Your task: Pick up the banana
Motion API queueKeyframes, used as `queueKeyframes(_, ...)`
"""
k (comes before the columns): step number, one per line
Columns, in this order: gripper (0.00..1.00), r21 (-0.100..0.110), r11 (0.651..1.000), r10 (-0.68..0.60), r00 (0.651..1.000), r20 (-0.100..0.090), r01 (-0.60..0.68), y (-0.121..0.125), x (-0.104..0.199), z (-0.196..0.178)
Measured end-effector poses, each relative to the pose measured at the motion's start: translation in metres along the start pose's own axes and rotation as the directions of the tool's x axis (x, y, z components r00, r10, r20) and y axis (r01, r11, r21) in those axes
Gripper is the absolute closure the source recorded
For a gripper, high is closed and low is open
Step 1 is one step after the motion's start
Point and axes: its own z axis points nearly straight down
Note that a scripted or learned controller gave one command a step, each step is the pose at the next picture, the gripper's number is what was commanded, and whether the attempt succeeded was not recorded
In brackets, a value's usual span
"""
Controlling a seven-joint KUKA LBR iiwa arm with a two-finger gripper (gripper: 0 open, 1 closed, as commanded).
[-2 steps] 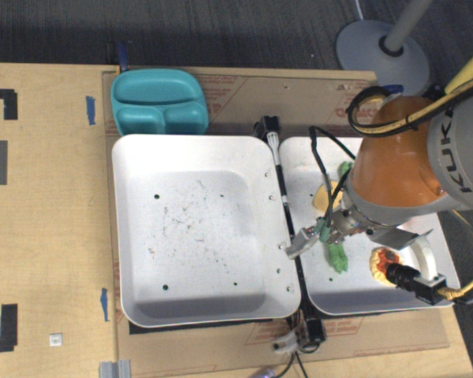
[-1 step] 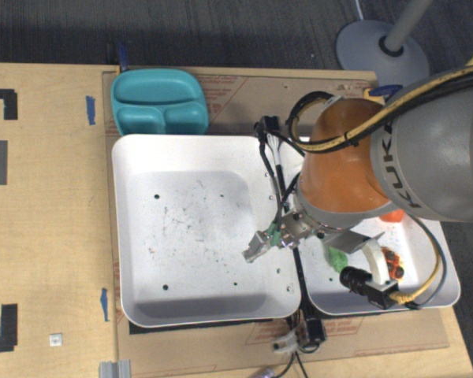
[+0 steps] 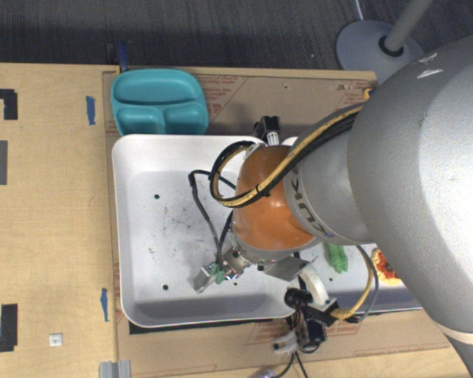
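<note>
Your gripper (image 3: 210,275) sits low over the floor of the left white bin (image 3: 142,211), toward the bin's near wall and a little right of its middle. From this slanted overhead angle you cannot tell whether it is open or closed, and nothing can be seen clamped in it. Where the banana lies you cannot tell either, as the arm covers much of the ground to the bin's right.

Directly above the gripper, the arm's orange band (image 3: 272,203) hangs over the bin's right half. Black and yellow cables (image 3: 221,181) loop off it across the bin's middle. The grey arm (image 3: 410,179) runs from the band out past the bin's right side.

Beside the bin's right edge, a small green object (image 3: 337,257) pokes out under the arm. What it is stays unclear. Just past the bin's far wall, a teal tray (image 3: 159,101) rests on the brown bench (image 3: 47,211). Blue tape marks (image 3: 91,110) dot the bench along the bin's left side. Farther off, beyond the bin's far right corner, a round grey stand base (image 3: 368,44) sits on the dark floor.
</note>
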Motion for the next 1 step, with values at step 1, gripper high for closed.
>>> queueKeyframes(1, 0.0, -0.005, 0.995, 0.096, 0.995, 0.002, -0.095, 0.0592, 0.0069, 0.0033)
